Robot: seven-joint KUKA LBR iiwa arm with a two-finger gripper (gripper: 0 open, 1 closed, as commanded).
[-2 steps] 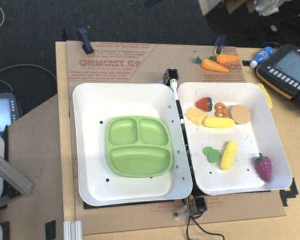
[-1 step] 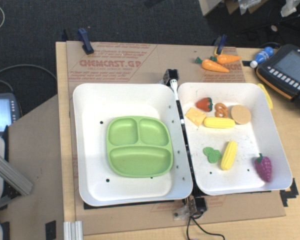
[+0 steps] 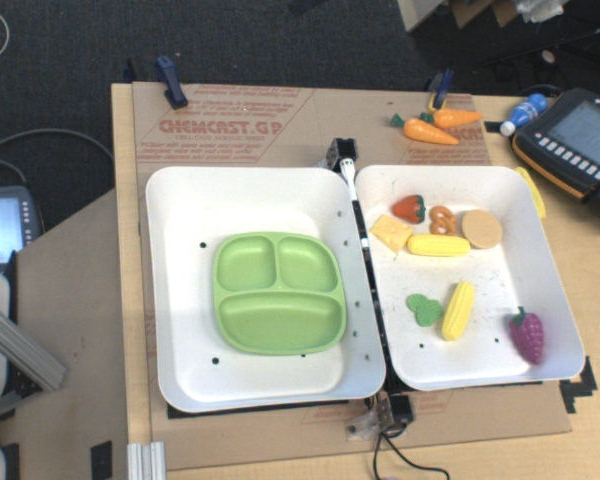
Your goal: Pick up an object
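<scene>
Two white bins side by side on the worktop. Left bin [image 3: 170, 268]: just a green divided plate [image 3: 278, 293], lying flat in the middle. Right bin [image 3: 552, 258] has all the pickable stuff. Top row: red pepper [image 3: 408, 208], pretzel [image 3: 441, 218], round biscuit [image 3: 481, 229], w/ cheese wedge [image 3: 389, 234] and banana [image 3: 438, 246] just below, all packed close. Lower down, spaced out more: green piece [image 3: 424, 309] beside corn cob [image 3: 458, 310], and purple grapes [image 3: 527, 336] near the right wall. Outside the bins: two carrots [image 3: 432, 128] on the cardboard behind the right bin, blue clamps [image 3: 170, 80] at the back edge, a handheld controller [image 3: 570, 143] at far right.
</scene>
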